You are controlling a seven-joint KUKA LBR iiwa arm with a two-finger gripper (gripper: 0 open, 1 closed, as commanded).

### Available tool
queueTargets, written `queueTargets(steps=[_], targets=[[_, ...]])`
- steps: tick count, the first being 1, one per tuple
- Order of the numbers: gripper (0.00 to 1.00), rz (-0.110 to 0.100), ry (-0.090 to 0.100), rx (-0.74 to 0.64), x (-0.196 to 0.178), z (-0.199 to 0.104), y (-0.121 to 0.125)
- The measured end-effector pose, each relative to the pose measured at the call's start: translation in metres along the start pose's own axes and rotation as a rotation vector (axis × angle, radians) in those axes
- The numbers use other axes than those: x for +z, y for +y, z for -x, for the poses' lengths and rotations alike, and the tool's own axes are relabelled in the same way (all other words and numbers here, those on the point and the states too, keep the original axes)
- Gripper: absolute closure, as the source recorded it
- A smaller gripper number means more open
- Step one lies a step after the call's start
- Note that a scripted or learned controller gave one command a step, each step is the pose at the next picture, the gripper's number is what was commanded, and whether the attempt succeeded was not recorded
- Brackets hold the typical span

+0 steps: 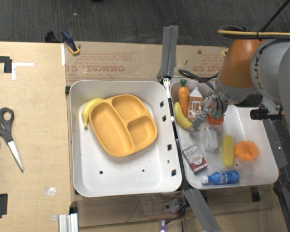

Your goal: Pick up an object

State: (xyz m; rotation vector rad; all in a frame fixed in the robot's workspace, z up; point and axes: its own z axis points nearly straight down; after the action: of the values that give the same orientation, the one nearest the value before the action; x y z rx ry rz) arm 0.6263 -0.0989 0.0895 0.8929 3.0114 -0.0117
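The surface [29, 129] is pale wood on the left, with brown cardboard [116, 62] laid under the two bins; the cardboard carries printed red lettering seen upside down and too faint to read. Beyond the far edge lies dark grey carpet [135, 8].

The left bin [121, 178] holds a yellow divided plate [123, 124], with a banana [89, 110] curving just beside the plate's left rim. The right bin [256, 173] holds the smaller things. The grey arm [261, 66] with its orange band reaches in from the right, and the claw [203, 115] sits low in the bin's far left part, near a small carton [195, 100], a carrot [183, 96] and a second banana [181, 117]. Whether the claw is spread or pinching anything cannot be told.

Nearer the front lie an ear of corn [227, 150], an orange fruit [246, 151], a blue bottle [221, 178] on its side, and a small red box [194, 158] whose print is too small to read. Scissors [8, 134] rest on the wood at far left.
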Motion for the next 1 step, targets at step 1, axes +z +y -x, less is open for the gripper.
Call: queueTargets(steps=[1], targets=[[0.0,0.002,0.007,0.154,0.0017,-0.0193,-0.0071]])
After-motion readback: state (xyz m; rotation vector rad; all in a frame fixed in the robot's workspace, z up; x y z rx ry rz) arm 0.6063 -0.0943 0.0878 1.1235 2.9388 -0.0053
